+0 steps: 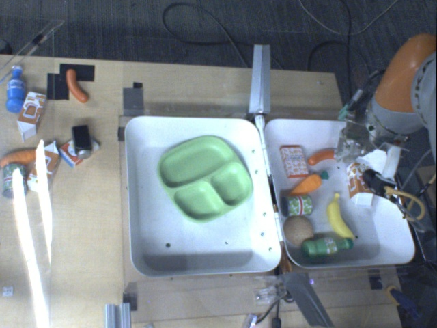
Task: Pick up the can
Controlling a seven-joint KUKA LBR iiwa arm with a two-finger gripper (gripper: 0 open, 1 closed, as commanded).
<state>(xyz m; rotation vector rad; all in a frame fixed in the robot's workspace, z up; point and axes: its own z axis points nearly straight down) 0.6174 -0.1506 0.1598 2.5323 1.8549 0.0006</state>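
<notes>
The can (pixel 300 206) is small and green with a light label. It lies on its side in the right bin (pixel 399 248), left of centre, between an orange carrot (pixel 305 184) and a brown round fruit (pixel 298 229). My gripper (pixel 351 147) hangs over the bin's upper right part, up and to the right of the can and well apart from it. It is close to a small orange piece (pixel 321 157) and a little carton (pixel 358 184). Nothing shows in its grasp.
The right bin also holds a red-and-white carton (pixel 293 160), a banana (pixel 339 216) and a green bottle (pixel 327 245). A green divided plate (pixel 205 176) lies in the left bin (pixel 143 251). Loose items sit on the bench at far left. Cables trail at right.
</notes>
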